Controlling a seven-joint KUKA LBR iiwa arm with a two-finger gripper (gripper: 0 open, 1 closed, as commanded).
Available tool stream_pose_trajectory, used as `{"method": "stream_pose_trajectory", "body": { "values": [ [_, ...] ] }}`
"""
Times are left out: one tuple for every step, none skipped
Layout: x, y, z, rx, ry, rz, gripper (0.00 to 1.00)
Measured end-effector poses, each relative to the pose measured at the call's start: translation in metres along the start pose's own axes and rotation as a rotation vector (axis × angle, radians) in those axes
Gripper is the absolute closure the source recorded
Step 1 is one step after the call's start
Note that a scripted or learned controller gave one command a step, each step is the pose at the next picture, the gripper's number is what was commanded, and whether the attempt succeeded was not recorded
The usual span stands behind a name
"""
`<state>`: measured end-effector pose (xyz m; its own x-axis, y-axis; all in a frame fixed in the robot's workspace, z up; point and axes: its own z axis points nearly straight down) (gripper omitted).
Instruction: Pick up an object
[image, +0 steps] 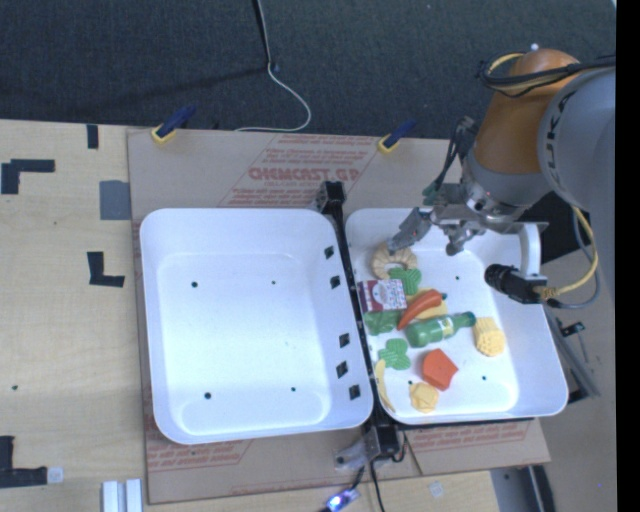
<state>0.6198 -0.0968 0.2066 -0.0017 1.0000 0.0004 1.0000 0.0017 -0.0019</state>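
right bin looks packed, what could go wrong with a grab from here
1. The toys in the right bin lie crowded: the green bottle, the orange carrot and the red packet touch, so the tool might catch two or push one aside.
2. The tool hovers over the tan bagel, near the bins' divider; a descent there might clip it.

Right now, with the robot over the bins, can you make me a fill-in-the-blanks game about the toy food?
1. All the toy food lies in the ____ bin as the camera sees it.
2. The bottle lying on its side is coloured ____.
3. The hand hangs over the ____ end of that bin.
4. The corn cob is coloured ____.

Missing words: right; green; far; yellow
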Motion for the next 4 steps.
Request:
{"method": "stream_pose_trajectory", "body": {
  "values": [
    [-0.001,-0.048,0.126,0.001,0.001,0.003,0.0],
    [-0.001,-0.045,0.11,-0.006,-0.001,0.001,1.0],
    [-0.005,-0.006,0.123,-0.001,0.0,0.0,1.0],
    [-0.072,0.05,0.122,-0.001,-0.002,0.002,1.0]
  ]
}}
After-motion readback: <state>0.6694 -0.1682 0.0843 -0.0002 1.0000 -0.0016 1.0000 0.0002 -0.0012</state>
